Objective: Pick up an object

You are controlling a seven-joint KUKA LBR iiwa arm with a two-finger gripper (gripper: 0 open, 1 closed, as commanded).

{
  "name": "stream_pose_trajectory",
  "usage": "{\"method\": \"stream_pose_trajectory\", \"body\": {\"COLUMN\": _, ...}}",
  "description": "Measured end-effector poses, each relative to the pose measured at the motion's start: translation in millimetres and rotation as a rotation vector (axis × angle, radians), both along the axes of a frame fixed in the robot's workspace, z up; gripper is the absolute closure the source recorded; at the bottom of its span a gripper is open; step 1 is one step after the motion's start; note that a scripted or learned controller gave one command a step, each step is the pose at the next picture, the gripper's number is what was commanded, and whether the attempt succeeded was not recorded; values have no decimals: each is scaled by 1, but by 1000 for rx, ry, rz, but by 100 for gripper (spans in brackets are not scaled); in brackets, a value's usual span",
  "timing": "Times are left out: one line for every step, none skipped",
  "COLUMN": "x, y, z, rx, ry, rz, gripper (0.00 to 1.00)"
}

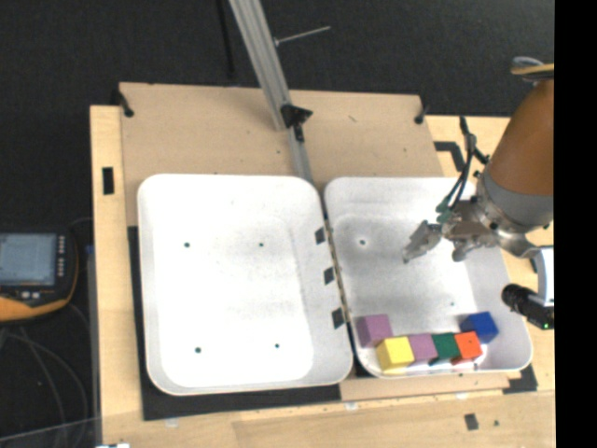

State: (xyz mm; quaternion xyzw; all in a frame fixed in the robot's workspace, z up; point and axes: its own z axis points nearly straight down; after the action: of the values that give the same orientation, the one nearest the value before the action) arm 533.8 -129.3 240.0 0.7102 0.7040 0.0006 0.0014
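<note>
Six small blocks (pixel 424 345) crowd the right bin's (pixel 373 213) six o'clock rim: two purple, yellow, green, orange, blue. Likely light, rigid, smooth; grip across flat opposite faces. Purple block (pixel 374 329), apart at nine o'clock of the row, is easiest; neighbours and bin wall hinder the others. Gripper (pixel 437 245) hovers at twelve o'clock, fingers spread, holding nothing. Left bin (pixel 224 278) adjoins.

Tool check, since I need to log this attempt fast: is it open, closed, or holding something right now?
Tool: open, fingers spread, nothing between them, over the right-hand shallow white bin.
</note>
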Motion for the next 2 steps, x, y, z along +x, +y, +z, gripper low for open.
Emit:
{"method": "stream_pose_trajectory", "body": {"x": 1, "y": -1, "z": 11, "rx": -1, "ry": -4, "rz": -3, "gripper": 100}}
{"method": "stream_pose_trajectory", "body": {"x": -17, "y": 22, "z": 21, "rx": 2, "ry": 1, "rz": 13, "gripper": 100}}
